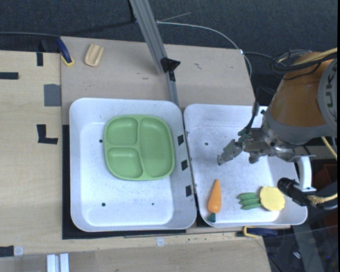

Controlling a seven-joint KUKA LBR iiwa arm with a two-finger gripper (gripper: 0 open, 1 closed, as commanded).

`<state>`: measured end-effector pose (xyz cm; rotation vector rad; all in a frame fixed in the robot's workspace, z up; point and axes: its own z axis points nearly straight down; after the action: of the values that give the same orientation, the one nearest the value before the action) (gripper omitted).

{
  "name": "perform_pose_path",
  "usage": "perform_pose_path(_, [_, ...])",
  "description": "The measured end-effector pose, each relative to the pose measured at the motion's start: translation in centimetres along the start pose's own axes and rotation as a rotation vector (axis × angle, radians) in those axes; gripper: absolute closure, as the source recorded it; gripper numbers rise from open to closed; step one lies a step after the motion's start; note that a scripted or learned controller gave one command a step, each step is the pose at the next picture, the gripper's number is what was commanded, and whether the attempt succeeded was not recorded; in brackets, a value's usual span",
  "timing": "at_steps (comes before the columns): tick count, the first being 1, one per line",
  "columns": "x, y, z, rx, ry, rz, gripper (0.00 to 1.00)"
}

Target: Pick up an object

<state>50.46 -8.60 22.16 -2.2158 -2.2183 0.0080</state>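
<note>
We had the hand hanging open and empty over the right bin. The carrot lay toward seven o'clock of it, the yellow piece and green piece touching at four o'clock. We judged the carrot best: lying alone, fingers straddling its width.

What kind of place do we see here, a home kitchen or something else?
Probably a robotics lab bench, not a kitchen: a grey arm with its gripper reaches over two white bins, the food is toys like the carrot, and tape marks the wooden bench.
</note>
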Motion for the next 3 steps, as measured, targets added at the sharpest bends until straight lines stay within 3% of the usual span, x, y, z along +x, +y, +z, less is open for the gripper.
perform_pose_path(2, [-1.4, -0.4, 10.9, 0.001, 0.000, 0.001, 0.00])
perform_pose_path(3, [-1.4, -0.3, 9.6, -0.003, 0.001, 0.000, 1.00])
